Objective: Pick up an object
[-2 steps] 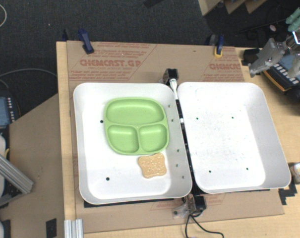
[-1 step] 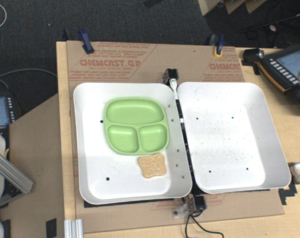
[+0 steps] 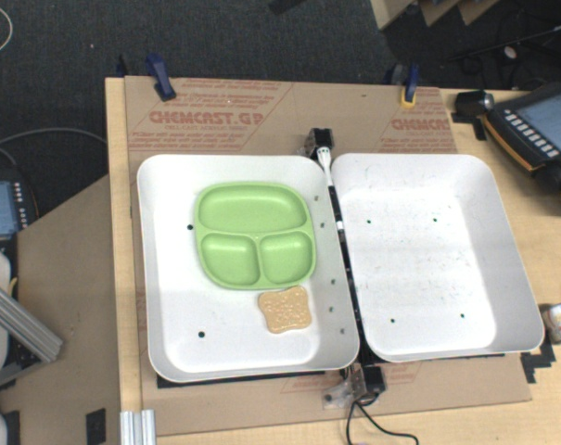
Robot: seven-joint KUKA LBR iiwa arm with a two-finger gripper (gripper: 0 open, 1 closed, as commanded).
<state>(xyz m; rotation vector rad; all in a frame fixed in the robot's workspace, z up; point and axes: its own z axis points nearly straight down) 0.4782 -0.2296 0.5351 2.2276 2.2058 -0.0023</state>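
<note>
Near the left bin's (image 3: pixel 159 276) front edge on the counter (image 3: pixel 261 109), a tan cracker-like piece (image 3: pixel 286 310) touches a green divided plate (image 3: pixel 255 234); reaching is the step pending, and I cannot tell the end effector's state.

Tablet (image 3: pixel 540 133) cut off at right
</note>
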